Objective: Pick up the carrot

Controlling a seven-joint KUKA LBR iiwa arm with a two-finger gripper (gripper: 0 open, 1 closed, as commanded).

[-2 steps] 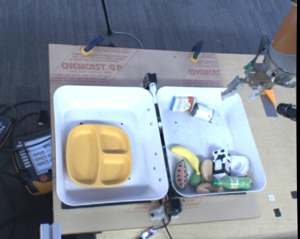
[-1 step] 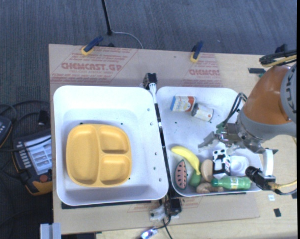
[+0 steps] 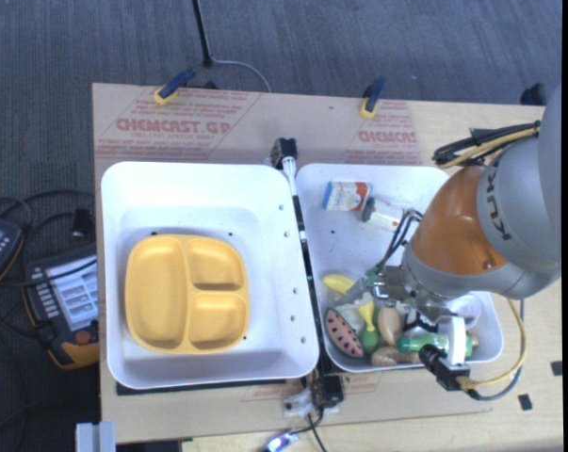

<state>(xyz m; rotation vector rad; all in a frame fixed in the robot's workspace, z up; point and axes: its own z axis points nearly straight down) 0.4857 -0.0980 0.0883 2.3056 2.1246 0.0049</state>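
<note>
Arm: grey rounded casing, smooth, with dark letters "KU" readable on its side. Orange band wraps the wrist section, glossy, wide. Below the band a grey ring, then a darker metal mount with small fittings. Black cable runs along the orange band. Yellow cable loops under the wrist. Black-and-yellow cable bundle near the arm's upper casing.

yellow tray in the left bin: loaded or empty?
Empty. The yellow tray lies flat in the left bin, and all three compartments show bare yellow. The toy food sits in the right bin, under the arm.
</note>
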